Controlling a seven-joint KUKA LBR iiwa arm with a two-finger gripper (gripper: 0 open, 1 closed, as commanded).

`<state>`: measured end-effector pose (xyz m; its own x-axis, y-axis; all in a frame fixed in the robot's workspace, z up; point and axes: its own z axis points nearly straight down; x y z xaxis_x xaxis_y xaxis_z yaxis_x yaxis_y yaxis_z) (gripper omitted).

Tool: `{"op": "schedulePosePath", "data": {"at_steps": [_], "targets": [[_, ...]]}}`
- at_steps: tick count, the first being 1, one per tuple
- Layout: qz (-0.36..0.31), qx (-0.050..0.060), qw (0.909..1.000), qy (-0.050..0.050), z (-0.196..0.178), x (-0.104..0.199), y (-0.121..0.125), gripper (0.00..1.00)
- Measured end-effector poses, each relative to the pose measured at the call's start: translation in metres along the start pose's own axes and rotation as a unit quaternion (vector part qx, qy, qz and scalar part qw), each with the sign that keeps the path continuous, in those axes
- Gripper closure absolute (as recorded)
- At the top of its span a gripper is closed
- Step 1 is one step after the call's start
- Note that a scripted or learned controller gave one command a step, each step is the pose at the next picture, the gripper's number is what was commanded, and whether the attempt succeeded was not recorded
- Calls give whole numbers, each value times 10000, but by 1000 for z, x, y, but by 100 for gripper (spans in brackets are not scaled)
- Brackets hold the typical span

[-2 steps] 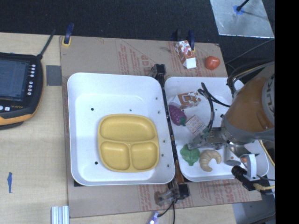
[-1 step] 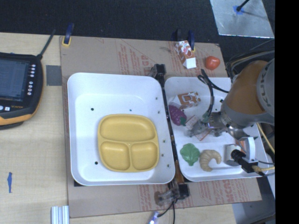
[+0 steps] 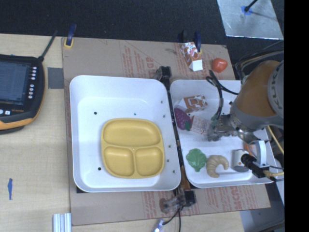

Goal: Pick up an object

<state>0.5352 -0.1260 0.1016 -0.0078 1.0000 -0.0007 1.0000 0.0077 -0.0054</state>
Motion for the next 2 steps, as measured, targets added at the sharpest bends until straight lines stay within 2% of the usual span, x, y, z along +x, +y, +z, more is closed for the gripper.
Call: {"op": "schedulePosePath", "data": {"at_steps": [1,2], "targets": [[-3,0,10000,-2,0,0,0,0],[8,-10,10000,2,8,23,49,0]]}}
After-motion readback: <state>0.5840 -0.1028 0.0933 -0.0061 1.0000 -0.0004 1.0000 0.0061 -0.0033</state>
